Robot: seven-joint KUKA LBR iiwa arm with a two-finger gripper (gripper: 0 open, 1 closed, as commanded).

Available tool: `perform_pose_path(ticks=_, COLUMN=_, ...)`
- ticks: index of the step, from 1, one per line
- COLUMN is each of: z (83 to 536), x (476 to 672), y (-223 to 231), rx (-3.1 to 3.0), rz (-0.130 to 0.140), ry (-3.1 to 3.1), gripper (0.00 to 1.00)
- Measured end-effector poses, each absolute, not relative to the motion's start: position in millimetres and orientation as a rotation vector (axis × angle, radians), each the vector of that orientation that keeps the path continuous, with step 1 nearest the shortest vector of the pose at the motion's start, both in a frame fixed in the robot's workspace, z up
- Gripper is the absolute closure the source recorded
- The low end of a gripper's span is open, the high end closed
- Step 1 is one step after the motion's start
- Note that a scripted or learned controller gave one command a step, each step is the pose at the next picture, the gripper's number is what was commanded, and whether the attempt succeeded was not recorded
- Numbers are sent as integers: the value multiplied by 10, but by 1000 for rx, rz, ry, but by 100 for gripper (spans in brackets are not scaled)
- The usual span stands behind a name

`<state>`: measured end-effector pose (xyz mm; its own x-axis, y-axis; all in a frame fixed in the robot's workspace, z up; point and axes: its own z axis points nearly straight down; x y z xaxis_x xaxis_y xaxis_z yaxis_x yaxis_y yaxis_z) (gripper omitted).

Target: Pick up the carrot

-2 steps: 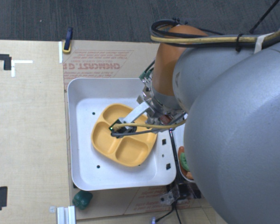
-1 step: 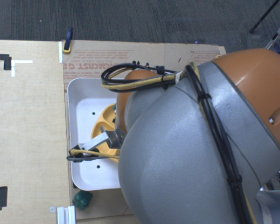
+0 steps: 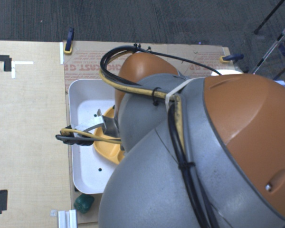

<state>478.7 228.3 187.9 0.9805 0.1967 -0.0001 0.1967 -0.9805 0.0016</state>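
The grey arm (image 3: 180, 165) reaches in from the right and covers most of the view, its big orange-brown caps (image 3: 249, 127) nearest the camera. A bundle of black and yellow cables (image 3: 115, 80) loops over the arm, is tied to it with a pale strap (image 3: 173, 93), and runs down its side.

Past the arm's left edge, the end effector (image 3: 106, 121) shows as a grey metal piece low inside the left white bin (image 3: 80, 175). The arm hides most of it, so whether it is apart, together or clamped on anything cannot be told. A second loop of black and yellow cable (image 3: 73, 136) sticks out leftward from it and crosses the bin's left rim.

Just under and beside the end effector lies a yellow-orange thing (image 3: 108, 148) on the bin floor, partly under the arm. Its shape is too hidden to name, and it cannot be told whether this is the carrot. Where the carrot lies cannot be made out.

The bin stands on a brown cardboard sheet (image 3: 85, 63) laid on the pale wooden table (image 3: 28, 165). Blue clamps (image 3: 69, 34) hold the sheet at its far corners. A small dark green thing (image 3: 84, 202) lies outside the bin, just beside its near left corner. Black marks (image 3: 2, 61) sit on the table well to the left.
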Motion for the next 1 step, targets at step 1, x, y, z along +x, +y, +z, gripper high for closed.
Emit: perform_pose_path(ticks=1, z=1100, x=4831, y=2262, rx=3123, rz=2, ry=311, gripper=100)
